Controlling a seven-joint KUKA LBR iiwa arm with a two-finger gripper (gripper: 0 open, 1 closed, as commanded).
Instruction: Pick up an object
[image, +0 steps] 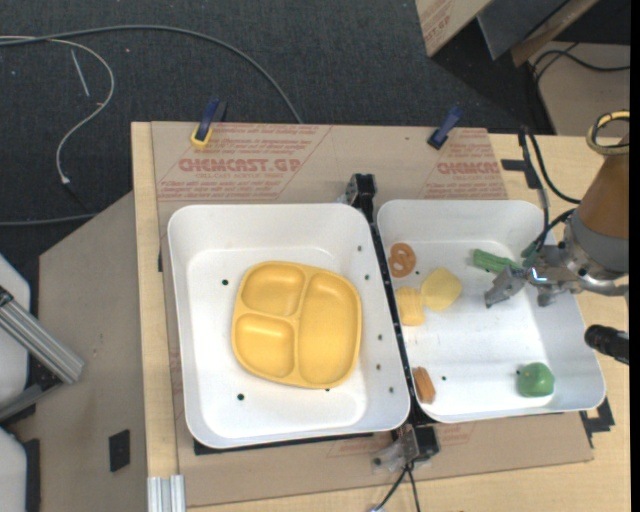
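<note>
My gripper (507, 279) reaches in from the right over the right bin (470, 215), at its upper right part. A small green piece (490, 261) lies right by the gripper's tip, at its upper side; whether they touch is not clear. Other items in this bin are an orange ring (402, 259), two pale yellow pieces (441, 289) (411, 308) left of the gripper, an orange sausage-like piece (423, 385) at the front left wall, and a round green fruit (535, 380) at the front right.
The left bin (200, 240) holds a yellow divided plate (297, 323) in its middle. A black divider (385, 300) runs between the bins. Blue clamps (207, 121) (445, 127) sit on the bench's far edge. The arm's orange band (610, 200) stands over the right rim.
</note>
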